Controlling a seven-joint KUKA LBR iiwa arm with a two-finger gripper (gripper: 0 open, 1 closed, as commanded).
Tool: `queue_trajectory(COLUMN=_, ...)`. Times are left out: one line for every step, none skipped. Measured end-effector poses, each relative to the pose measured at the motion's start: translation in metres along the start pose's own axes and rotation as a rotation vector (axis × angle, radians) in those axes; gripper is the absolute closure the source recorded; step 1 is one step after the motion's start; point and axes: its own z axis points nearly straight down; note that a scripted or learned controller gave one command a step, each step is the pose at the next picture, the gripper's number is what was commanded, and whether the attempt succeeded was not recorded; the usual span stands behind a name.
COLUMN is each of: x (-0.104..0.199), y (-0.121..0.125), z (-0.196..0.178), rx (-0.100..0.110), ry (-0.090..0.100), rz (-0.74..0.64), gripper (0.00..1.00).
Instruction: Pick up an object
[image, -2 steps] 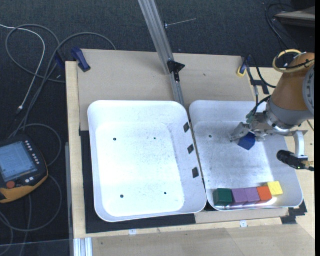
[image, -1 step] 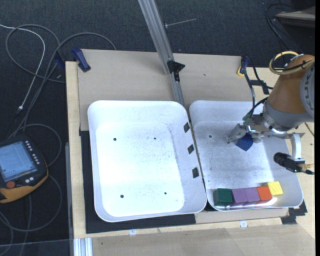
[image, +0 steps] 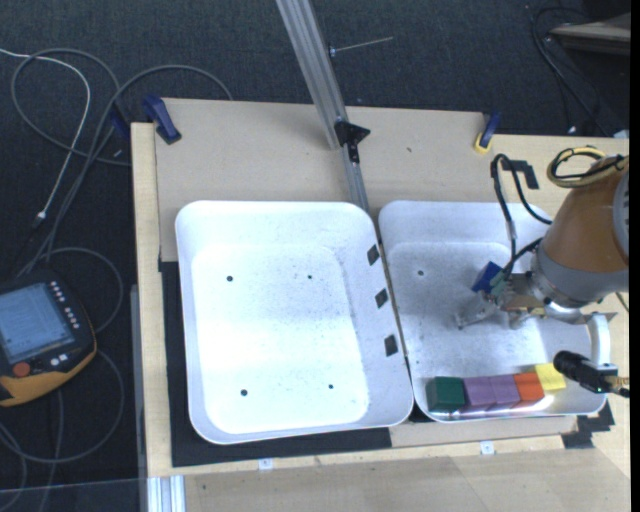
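Dark carpet surrounded a wooden bench (image: 260, 150) carrying two shallow white bins side by side, with the arm (image: 590, 240) entering from the right of the camera view. The gripper (image: 480, 315) sat low inside the right bin (image: 430, 235), just above its floor near the middle; its fingers pointed toward the bin's left side, and whether they were spread or pressed together could not be told at this resolution. No object was visible between them. A small blue part (image: 488, 277) lay just behind the gripper, touching or nearly touching the wrist hardware; which of the two could not be determined. The task objects lay along the near wall of the right bin, apart from the gripper: a green block (image: 447, 392), a purple block (image: 488, 390), an orange block (image: 529, 387) and a yellow block (image: 551, 377), set in a row and touching one another. The left bin (image: 270, 320) showed dark speckling and four small dark dots on its floor. Three black clips (image: 381, 297) joined the two bins along their shared edge. An aluminium post (image: 318, 70) rose from the bench behind the bins. A blue clamp (image: 160, 118) held the bench's far left corner, and a yellow-and-blue clamp (image: 488, 130) held the far right. On the carpet to the left rested a teach pendant (image: 40, 335) with grey cables (image: 70, 90) looping behind it.
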Motion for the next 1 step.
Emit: queue_trajectory(x=-0.0069, y=0.0757, z=-0.0021, rx=-0.013, ry=-0.005, rz=-0.006, gripper=0.0)
